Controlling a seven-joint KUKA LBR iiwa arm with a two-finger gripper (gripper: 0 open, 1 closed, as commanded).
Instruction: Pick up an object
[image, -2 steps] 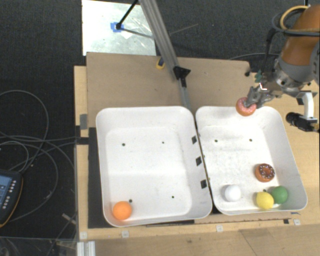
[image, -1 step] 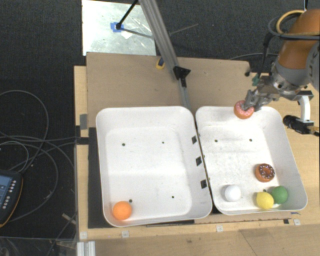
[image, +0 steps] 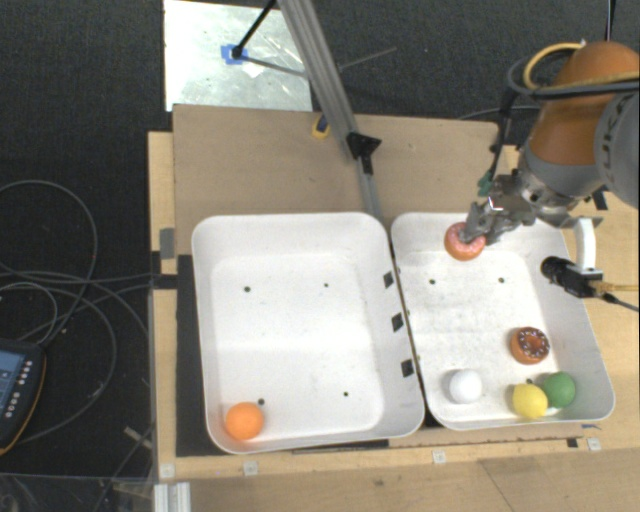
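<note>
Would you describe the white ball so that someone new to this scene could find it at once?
Start at the right bin, the one nearer the arm. Along its near edge sit three round things in a row: the white ball, a yellow ball and a green ball. The white one is leftmost, slightly apart from the other two, and nearly matches the bin's colour.

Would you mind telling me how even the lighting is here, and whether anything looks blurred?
Camera view: soft, even light, both shallow white bins bright without harsh glare; a bright washed-out floor patch at the top; the round orange ball casts little shadow; the claw at the pink ring-shaped doughnut looks soft.
</note>
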